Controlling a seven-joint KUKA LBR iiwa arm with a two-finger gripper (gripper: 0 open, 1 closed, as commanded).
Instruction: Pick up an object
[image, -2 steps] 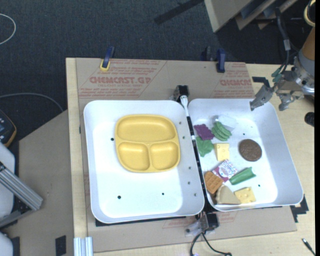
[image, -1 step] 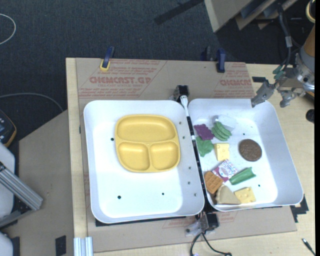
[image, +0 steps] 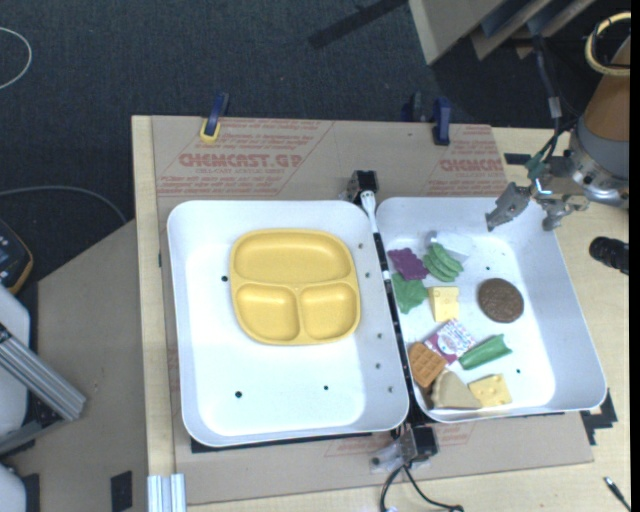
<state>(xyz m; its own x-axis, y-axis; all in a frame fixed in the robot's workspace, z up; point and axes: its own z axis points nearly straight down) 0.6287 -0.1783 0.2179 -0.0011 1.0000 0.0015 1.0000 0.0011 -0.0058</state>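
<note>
Claw (image: 527, 210) open, nothing between fingers — above right bin (image: 570, 290) top edge. Brown disc (image: 500, 299), green pieces (image: 440, 262) below. Yellow tray (image: 295, 284) — left bin (image: 200, 330).

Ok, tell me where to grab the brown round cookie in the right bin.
Take the brown cookie across its rim, coming straight down from above. It lies flat and apart from the other toy food, with bare bin floor on its right, so opposite edges look free for the fingers.

The pincer (image: 527, 208) hangs over the right bin (image: 560, 300), at its far edge. Below-left of it, inside, the toy foods (image: 452, 325) cluster. Farther left, a divided plate (image: 295, 284) sits in the left bin (image: 200, 330).
</note>
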